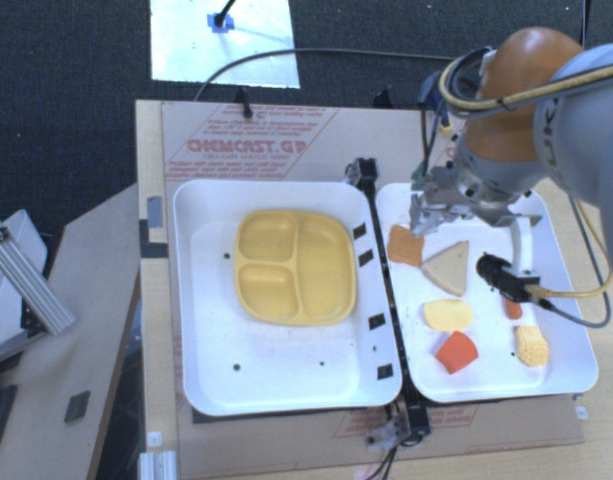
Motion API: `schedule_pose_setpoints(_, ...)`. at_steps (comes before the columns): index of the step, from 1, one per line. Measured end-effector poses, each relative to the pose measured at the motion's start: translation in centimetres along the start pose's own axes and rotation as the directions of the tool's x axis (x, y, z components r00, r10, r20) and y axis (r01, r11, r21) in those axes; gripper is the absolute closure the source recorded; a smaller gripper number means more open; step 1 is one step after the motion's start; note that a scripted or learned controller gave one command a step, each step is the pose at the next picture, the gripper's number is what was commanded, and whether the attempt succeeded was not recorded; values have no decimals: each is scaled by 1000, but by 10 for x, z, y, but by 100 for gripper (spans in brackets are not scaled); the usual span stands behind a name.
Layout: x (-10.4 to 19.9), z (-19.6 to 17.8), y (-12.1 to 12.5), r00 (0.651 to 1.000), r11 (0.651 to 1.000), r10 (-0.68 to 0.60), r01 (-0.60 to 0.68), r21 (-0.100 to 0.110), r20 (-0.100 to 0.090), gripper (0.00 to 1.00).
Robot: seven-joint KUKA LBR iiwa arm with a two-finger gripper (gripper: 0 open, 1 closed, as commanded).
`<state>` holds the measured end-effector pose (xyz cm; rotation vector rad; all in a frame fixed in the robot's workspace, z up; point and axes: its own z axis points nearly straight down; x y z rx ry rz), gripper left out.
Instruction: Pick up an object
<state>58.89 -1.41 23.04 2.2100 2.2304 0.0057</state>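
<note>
- Grasp approach is judged to be the step in hand in the camera view. The jaws are seen low over the far-left part of the right bin point(496, 376), directly above the orange-brown slab point(405, 249), which is taken as the likeliest target.
- The slab lies flat on the bin floor, close to the divider between the bins, with a beige wedge point(449, 267) just beside it.
- A straight descent centred on the slab is advised, so that the wedge is not nudged and the bin wall is not struck.
- Because the slab looks thin, closure is best made low to the floor and across its narrower span. The lift is best held back until a firm grip is felt.
- Other candidates are spread nearer the front: a yellow oval point(448, 315), a red block point(456, 352) and a corn piece point(531, 346). A yellow divided plate point(294, 266) is seen in the left bin point(216, 373).
- Whether the jaws are spread or pressed together cannot be told, since their tips merge with the grey wrist.
- The slab's far edge is covered, so contact cannot be judged.
- The arm point(546, 98) is cut off at the right.
</note>
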Motion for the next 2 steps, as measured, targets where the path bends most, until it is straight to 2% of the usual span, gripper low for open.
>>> schedule_pose_setpoints(1, 54, 11, 25, 1000, 1000, -1, 1, 1, 0, 100)
schedule_pose_setpoints(2, 92, 10, 50, 1000, 1000, 0, 0, 0, -1, 100)
